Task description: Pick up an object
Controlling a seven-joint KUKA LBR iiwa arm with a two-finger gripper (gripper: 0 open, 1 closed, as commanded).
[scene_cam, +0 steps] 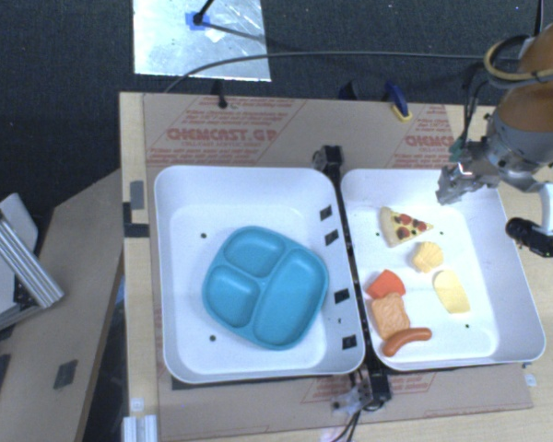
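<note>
The right bin (511,274) holds toy food: a pizza slice (404,226), a pale yellow roll (428,256), a yellow cheese wedge (452,292), a red-orange piece (385,284), an orange cracker-like piece (391,314) and a sausage (406,340). My gripper (453,188) hangs over the bin's far edge, up and to the right of the pizza slice. Nothing shows between its fingers.
The left bin (189,210) holds a blue divided plate (264,286). A black divider (344,256) with clips runs between the bins. Cardboard lies under both bins. A foil sheet (200,24) and a cable lie beyond the bench.
</note>
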